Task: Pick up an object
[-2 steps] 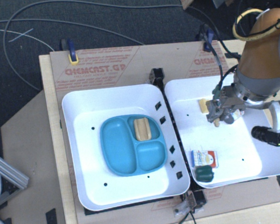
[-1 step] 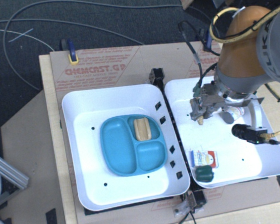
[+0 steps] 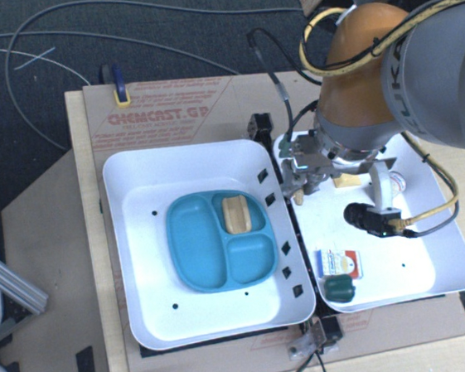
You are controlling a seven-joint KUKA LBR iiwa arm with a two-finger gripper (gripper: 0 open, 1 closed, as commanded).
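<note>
Blue tray (image 3: 211, 254), white bins (image 3: 138, 233)

The end effector (image 3: 303, 183) hangs low at the inner wall of the right bin (image 3: 442, 270), the arm's bulk crowding the room above and behind it. Below it lies bare floor, then a small carton (image 3: 340, 262) and green object (image 3: 338, 287). To its left, a blue tray (image 3: 211, 250) fills mid-bin.

Left bin (image 3: 132, 259) holds a blue divided tray (image 3: 220, 241); a tan block (image 3: 236, 214) lies in its 1 o'clock compartment. Right bin (image 3: 441, 257): arm (image 3: 371, 82) overhead, small carton (image 3: 339, 262) and green object (image 3: 339, 286) at 7 o'clock.
</note>
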